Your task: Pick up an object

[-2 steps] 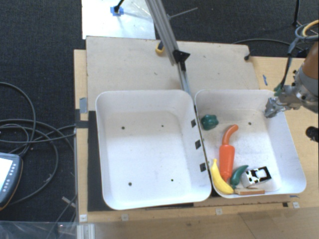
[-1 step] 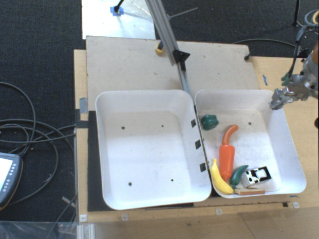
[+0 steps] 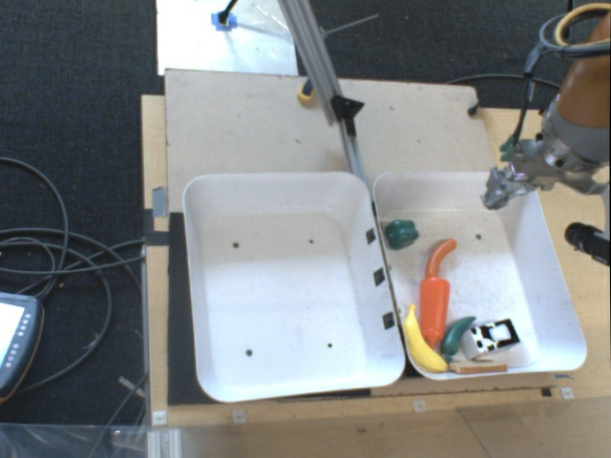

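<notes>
Bearing two shallow white bins side by side, the tabletop [image 3: 248,122] is a pale board, scuffed and speckled, set over dark carpet. Black cables [image 3: 57,246] loop across the carpet at the left, beside a screen device [image 3: 14,337] cut by the picture's edge. A grey metal pole [image 3: 315,46] slants in from the top, ending near the wall where the bins meet.

No brand or readable writing shows; the only marking is a black-and-white pattern on a small block [image 3: 492,337].

The left bin [image 3: 205,208] shows bare white floor. The right bin [image 3: 554,284] holds six things: one dark green lump [image 3: 401,234] near its upper left, one orange carrot-shaped toy [image 3: 435,294] lying lengthwise in the middle, one yellow banana [image 3: 420,340] touching the carrot's lower end, one green pepper-like piece [image 3: 456,334], the patterned block, and a thin brown strip [image 3: 477,368] along the front rim.

One arm reaches in from the right; its claw [image 3: 496,191] hangs over the right bin's upper right part, well apart from the toys. Whether the claw is apart or together cannot be told.
</notes>
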You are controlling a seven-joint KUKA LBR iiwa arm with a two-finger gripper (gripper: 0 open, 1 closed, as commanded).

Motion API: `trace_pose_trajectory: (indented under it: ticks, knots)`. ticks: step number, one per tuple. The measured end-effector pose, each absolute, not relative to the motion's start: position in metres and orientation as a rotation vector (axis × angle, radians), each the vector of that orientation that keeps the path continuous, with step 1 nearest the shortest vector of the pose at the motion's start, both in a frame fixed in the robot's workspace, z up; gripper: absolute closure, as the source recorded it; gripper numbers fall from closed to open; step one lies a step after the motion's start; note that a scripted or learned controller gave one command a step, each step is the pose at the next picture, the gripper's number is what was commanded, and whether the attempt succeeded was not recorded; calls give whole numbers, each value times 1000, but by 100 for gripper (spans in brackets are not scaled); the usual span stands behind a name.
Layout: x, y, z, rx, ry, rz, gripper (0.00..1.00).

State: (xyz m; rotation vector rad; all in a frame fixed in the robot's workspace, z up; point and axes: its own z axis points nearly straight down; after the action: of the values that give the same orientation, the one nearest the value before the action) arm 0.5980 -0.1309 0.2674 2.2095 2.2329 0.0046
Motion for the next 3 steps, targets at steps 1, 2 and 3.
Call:
trace_pose_trajectory:
  ticks: [1, 2, 3]
  knots:
    - [593, -87, 267, 2212, 2232, 3, 100]
    - [580, -35, 267, 2211, 2234, 3, 100]
    - [579, 19, 250, 2211, 2233, 2, 100]
